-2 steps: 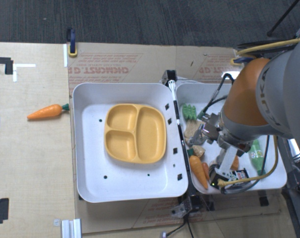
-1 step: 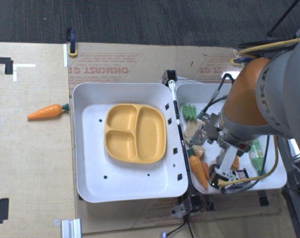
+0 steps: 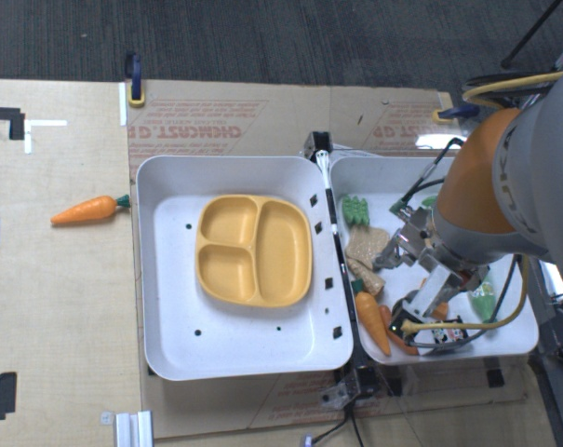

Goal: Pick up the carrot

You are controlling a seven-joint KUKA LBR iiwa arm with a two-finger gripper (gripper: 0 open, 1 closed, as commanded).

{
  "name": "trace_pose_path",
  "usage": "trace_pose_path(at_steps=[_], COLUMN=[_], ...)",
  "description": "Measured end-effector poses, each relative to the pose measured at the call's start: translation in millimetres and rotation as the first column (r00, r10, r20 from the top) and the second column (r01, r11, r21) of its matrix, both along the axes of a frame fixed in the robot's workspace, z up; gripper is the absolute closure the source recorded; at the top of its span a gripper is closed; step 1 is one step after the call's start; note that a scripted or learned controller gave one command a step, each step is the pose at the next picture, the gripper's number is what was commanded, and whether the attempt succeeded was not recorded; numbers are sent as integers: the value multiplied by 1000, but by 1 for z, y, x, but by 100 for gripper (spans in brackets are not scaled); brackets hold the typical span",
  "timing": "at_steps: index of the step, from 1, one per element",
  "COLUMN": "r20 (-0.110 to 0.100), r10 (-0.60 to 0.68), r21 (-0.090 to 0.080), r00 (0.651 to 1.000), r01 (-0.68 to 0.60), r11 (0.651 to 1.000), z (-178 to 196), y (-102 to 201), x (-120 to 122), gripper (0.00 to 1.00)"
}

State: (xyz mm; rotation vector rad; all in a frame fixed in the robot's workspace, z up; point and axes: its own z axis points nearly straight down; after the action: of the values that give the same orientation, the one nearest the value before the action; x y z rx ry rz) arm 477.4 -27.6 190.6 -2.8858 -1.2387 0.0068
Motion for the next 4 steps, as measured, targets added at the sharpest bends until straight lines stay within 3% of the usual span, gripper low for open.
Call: trace_pose_path(at_steps=[1, 2, 3, 4], r20=[0, 1, -2, 1], r10=[18, 68, -16, 131], r21=[0, -1, 0, -1], r00=[1000, 998, 1000, 991], r01=[-18, -68, 16, -131], r11=[1000, 998, 1000, 991], z=[0, 64, 0, 0], y=[44, 54, 59, 18], x=[4, 22, 0, 28], gripper=[0, 0, 0, 0])
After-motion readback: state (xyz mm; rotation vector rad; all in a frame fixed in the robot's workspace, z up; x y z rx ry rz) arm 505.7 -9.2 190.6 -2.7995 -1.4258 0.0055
